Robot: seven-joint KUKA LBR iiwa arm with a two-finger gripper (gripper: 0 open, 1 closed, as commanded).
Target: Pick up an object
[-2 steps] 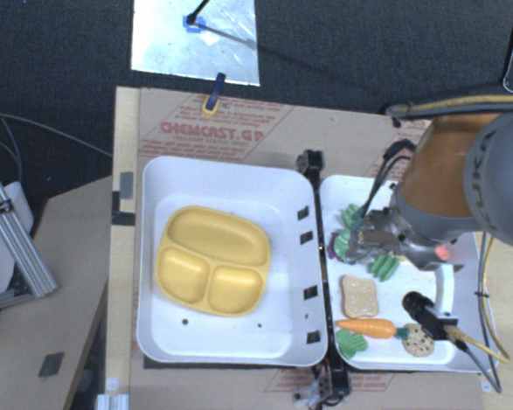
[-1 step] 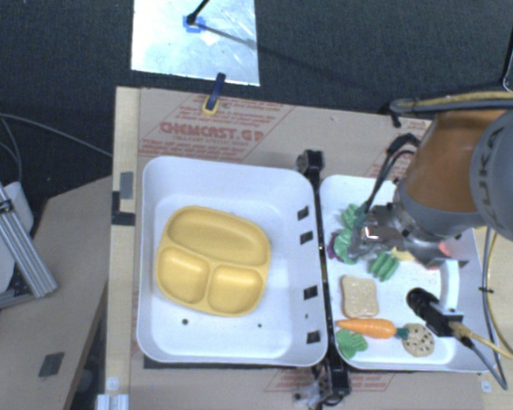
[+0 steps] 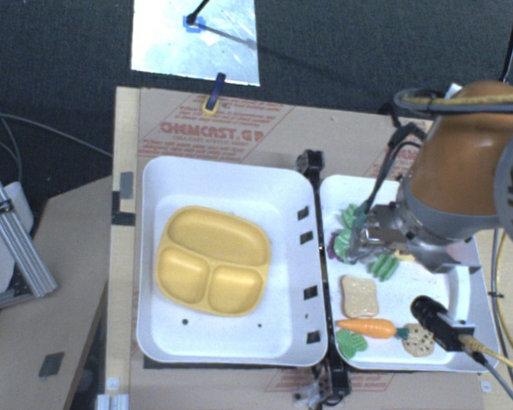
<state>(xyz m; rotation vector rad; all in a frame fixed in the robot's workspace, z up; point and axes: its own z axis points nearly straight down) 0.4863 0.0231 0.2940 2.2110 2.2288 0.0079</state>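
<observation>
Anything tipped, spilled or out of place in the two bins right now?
Nothing stands out. The yellow divided plate lies flat in the left bin. In the right bin the bread slice, carrot and cookie lie loose inside the rim, with green pieces near the gripper.

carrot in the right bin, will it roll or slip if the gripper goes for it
The carrot looks round and tapered, so it would probably roll or swing aside if nudged. Its smooth, toy-like surface suggests it is light, stiff and possibly slippery. It lies close to the bread slice, which may get bumped.
</observation>
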